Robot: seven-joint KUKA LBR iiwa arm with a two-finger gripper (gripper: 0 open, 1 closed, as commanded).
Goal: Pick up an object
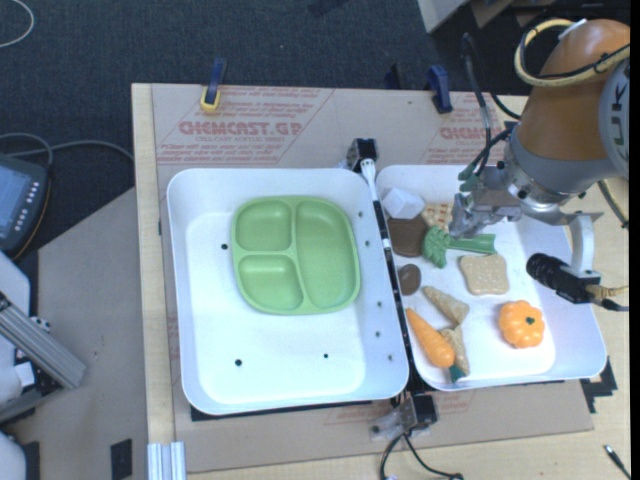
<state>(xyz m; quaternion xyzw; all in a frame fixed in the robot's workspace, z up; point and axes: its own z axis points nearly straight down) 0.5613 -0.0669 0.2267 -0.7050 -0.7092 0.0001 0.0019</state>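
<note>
The right bin (575, 358) holds several toy foods. A green broccoli-like piece (437, 247) lies near its middle, its stalk reaching right under my gripper (468, 226), which hangs low right over it. Around it lie a white piece (402, 203), a dark brown round piece (407, 235), a tan cracker (436, 214), a bread slice (485, 275), a small brown piece (409, 278), a pale wedge (445, 305), a carrot (432, 340) and an orange pumpkin (522, 324).
The left bin (200, 268) holds a green divided plate (296, 254). The divider between the bins (385, 268) runs just left of the foods. The arm's grey and orange body (575, 88) stands over the right bin's far right corner.
</note>
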